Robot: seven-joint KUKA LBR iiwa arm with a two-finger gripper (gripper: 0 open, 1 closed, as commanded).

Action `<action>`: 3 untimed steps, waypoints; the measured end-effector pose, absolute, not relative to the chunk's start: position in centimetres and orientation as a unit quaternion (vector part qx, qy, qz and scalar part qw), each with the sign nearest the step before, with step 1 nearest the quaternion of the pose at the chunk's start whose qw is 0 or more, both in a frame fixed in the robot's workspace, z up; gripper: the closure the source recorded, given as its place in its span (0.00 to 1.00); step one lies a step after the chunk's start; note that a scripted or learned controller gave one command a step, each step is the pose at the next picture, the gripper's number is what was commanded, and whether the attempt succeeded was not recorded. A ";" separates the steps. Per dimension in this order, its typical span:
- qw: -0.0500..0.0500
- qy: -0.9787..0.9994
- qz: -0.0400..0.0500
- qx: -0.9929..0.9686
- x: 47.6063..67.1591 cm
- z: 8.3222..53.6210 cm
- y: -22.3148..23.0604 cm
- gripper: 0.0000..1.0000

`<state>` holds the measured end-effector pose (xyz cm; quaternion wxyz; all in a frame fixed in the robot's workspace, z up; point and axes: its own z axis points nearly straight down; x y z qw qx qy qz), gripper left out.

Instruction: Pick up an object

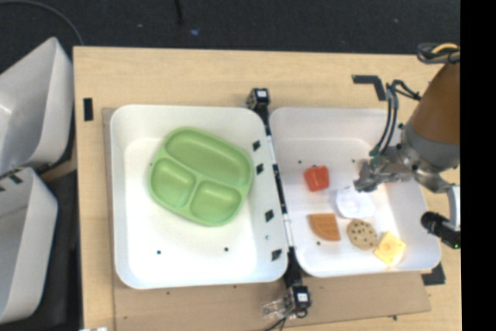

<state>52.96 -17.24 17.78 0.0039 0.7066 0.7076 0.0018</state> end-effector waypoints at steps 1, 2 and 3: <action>0.003 0.708 0.001 0.706 53.6 22.3 -17.2 1.00; 0.004 0.708 0.002 0.706 53.8 27.7 -17.4 1.00; 0.000 0.710 0.000 0.704 54.0 26.7 -11.3 1.00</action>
